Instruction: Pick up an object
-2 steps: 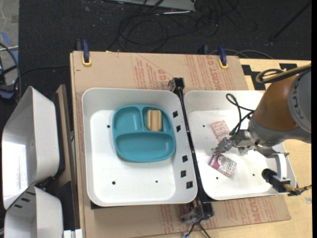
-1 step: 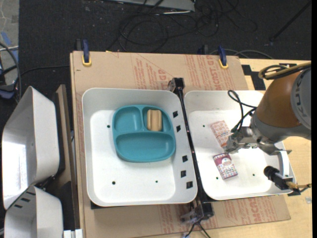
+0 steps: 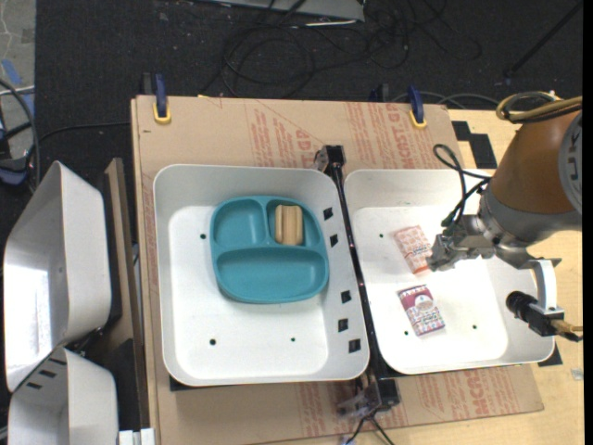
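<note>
Camera view:

- Two shallow white bins are seen side by side on the brown cardboard-covered desk (image 3: 278, 123); the left bin (image 3: 185, 341) and the right bin (image 3: 482, 350) meet along a dark central seam.
- In the left bin, toward its far half, a teal compartment tray (image 3: 264, 272) of smooth plastic is laid flat; it has rounded corners and three sections.
- A tan, wood-coloured block (image 3: 289, 224) is lodged in the tray's far right compartment.
- In the right bin, a small flat packet with a pale pink and white print (image 3: 411, 246) is placed near the middle, and a second flat packet with a darker magenta print (image 3: 422, 310) is set nearer the front edge; the two are apart.
- The grey arm with its orange band (image 3: 547, 170) is extended in over the right bin from the desk's right edge.
- The hand (image 3: 443, 251) is positioned just beside the pale packet, at that packet's right edge; contact cannot be confirmed, and nothing is seen between the fingers.
- How far the fingers are parted cannot be told.
- A dark cable (image 3: 459, 184) is looped above the hand over the far part of the right bin.
- Two clamps, yellow-tipped, are fixed on the desk's far edge (image 3: 162, 109).
- A white tub (image 3: 51, 248) is stood off the desk's left edge on the dark floor.
</note>
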`<state>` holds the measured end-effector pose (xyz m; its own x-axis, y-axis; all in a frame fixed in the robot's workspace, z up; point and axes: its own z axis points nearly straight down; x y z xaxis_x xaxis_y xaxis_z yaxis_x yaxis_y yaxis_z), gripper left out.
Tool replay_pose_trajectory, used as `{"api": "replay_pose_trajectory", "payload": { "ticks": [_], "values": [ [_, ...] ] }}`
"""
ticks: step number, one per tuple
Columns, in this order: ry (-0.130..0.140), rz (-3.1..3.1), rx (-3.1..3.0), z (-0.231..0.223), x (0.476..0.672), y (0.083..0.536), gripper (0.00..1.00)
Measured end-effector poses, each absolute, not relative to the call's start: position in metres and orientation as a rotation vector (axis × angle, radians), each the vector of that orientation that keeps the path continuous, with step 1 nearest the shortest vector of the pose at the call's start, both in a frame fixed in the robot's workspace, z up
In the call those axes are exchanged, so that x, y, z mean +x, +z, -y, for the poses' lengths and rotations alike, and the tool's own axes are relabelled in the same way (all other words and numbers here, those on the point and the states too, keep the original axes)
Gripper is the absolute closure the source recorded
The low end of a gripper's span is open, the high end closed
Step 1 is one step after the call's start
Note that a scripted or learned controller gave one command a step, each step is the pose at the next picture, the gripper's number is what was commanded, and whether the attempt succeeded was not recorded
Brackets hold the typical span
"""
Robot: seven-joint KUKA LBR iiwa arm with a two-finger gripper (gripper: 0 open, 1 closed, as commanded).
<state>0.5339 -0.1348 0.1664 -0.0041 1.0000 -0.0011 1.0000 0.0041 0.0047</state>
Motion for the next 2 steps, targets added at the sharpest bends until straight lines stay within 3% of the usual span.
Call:
{"api": "replay_pose_trajectory", "payload": {
  "ticks": [2],
  "values": [
    [0.005,-2.223,2.212,0.128,0.544,0.269,1.0]
  ]
}}
